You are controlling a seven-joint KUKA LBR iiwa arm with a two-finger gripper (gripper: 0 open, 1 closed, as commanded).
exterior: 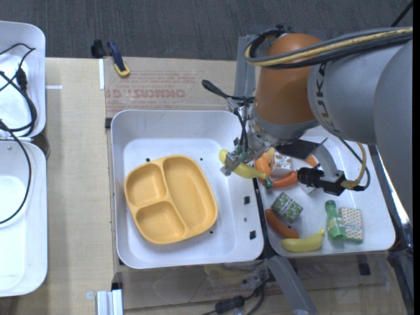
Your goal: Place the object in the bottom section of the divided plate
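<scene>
The claw [231,165], closed on a yellow banana [244,170], hangs beside the divided plate [172,199], placement still undone.

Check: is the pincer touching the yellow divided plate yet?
Apart. The camera view shows white bin floor between the pincer and the yellow divided plate.

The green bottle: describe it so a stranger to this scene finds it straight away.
Start at the right white bin, the one crowded with toy food. Near that bin's front right corner stands the green bottle, right beside a pale checkered packet and just right of a yellow banana. It is the only bottle-shaped item there, a brighter, plainer green than the patterned green cube to its left.
</scene>
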